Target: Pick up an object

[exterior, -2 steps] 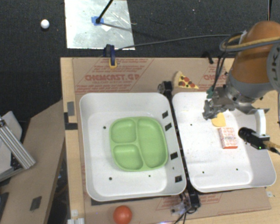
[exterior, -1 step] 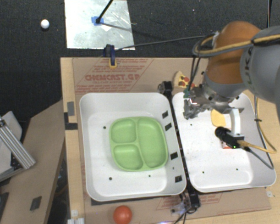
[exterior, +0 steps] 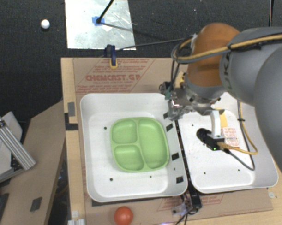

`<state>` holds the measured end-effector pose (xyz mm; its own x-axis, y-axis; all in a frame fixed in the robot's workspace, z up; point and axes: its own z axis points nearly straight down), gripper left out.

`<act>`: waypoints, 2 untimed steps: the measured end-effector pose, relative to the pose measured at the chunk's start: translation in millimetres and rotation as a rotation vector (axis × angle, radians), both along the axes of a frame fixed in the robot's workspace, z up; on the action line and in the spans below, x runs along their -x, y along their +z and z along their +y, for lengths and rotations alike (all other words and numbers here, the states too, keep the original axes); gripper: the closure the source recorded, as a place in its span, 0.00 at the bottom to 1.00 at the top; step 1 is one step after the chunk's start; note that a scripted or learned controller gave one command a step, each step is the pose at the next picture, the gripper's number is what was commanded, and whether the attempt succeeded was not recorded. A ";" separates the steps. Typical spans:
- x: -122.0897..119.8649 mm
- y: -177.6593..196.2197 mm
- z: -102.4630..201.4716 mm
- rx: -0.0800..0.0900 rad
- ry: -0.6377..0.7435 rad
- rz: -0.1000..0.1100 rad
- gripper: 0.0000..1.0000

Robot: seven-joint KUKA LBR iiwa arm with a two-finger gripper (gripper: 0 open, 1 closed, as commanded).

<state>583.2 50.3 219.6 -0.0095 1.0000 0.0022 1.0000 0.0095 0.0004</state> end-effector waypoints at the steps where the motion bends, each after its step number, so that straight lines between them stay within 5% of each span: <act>1: -10.0 14.2 53.5 -0.001 0.001 -0.003 1.00; 2: -9.6 13.5 49.7 0.001 -0.005 -0.001 0.00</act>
